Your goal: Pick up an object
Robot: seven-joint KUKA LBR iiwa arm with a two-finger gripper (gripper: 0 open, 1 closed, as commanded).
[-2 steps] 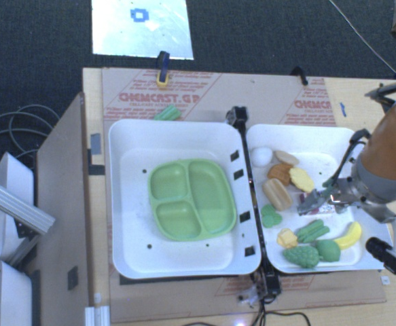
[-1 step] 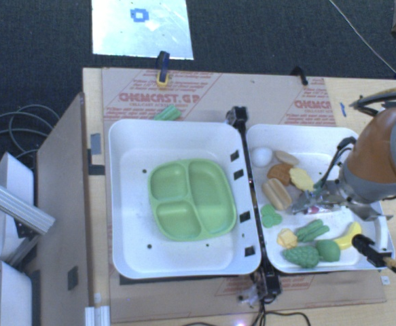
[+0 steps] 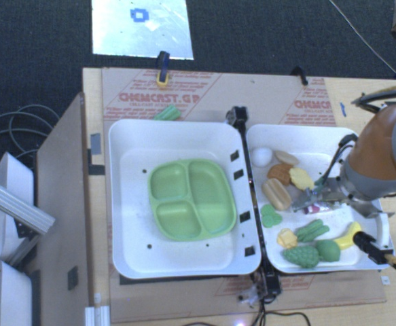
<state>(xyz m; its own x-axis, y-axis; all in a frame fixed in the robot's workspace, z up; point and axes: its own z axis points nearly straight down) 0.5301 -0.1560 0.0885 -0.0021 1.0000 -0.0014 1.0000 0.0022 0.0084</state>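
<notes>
**Arm low over the right bin, among the toy food**

Two shallow white bins sit side by side on the bench [image 3: 96, 202]. The left bin [image 3: 133, 182] holds a light green divided plate [image 3: 191, 200] with three compartments, lying flat near the bin's middle.

The right bin [image 3: 320, 136] holds a scatter of toy food. Near its upper left corner lies a white egg [image 3: 261, 157]. Just right of it are a pale oval piece [image 3: 286, 158], a brown bun-like piece [image 3: 278, 172] and a yellow lumpy piece [image 3: 301, 178], all close together. Below them a tan bread roll [image 3: 276, 194] lies at a slant, and a small flat green piece [image 3: 271, 216] sits just below it near the bin's left wall. Along the lower edge lie a small yellow piece [image 3: 287, 238], a dark green pod-like piece [image 3: 312, 231], a bumpy green vegetable [image 3: 301, 256], a round green piece [image 3: 328, 250] and a yellow banana [image 3: 348, 236].

The arm [image 3: 382, 156] reaches in from the right, its orange band over the right bin's right side. The gripper [image 3: 313, 199] is down in the bin's middle, just right of the bread roll and below the yellow lumpy piece. A small pink-and-white item [image 3: 316, 209] lies right at its tips. Whether the gripper is wide or narrow cannot be told, nor whether anything is held.

A green object [image 3: 166, 113] lies on the cardboard just beyond the left bin.
</notes>
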